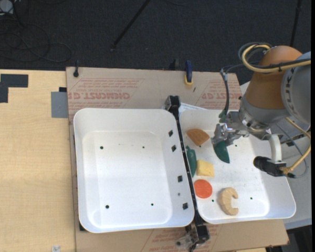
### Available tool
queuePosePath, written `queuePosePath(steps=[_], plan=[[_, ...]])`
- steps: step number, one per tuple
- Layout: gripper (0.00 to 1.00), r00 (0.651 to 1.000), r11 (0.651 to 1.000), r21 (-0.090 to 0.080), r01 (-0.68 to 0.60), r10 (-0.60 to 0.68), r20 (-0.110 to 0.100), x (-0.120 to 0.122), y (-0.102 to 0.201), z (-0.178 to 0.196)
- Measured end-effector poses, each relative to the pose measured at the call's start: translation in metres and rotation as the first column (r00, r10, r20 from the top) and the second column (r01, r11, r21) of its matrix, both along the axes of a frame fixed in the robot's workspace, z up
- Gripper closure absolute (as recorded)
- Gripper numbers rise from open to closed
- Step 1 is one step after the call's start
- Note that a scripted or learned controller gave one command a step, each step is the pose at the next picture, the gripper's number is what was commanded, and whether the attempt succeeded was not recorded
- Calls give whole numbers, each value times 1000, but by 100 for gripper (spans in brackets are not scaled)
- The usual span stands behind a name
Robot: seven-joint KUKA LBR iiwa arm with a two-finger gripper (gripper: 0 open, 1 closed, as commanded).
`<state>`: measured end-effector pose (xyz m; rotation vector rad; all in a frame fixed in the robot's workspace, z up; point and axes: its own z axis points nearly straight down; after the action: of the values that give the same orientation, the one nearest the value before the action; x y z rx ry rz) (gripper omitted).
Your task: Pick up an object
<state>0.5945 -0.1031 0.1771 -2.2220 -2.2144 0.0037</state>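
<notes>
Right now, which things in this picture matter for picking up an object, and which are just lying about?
For the job: gripper; dark green piece just below it; brown piece; yellow block; orange disc; tan curved piece; right bin.
Lying about: left bin; blue clamp; cardboard sheet.

Dark green pointed object [222,152] seen hanging tip-down at gripper [222,138], over right bin [273,206]. Brown bread-like piece [198,136] laid near bin's upper left. Yellow block [205,168] placed below it, second green piece [191,159] just beside. Orange-red disc [202,188] laid lower; tan curved croissant shape [228,200] near it.
</notes>
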Motion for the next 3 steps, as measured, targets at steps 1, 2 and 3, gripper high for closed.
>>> queuePosePath(steps=[1,2,3], plan=[[100,1000,1000,0,2,-2,0,-54,-55,-84],[100,1000,1000,-4,-8,8,13,25,-16,-86],[100,1000,1000,-1,-6,6,9,45,7,-24]])
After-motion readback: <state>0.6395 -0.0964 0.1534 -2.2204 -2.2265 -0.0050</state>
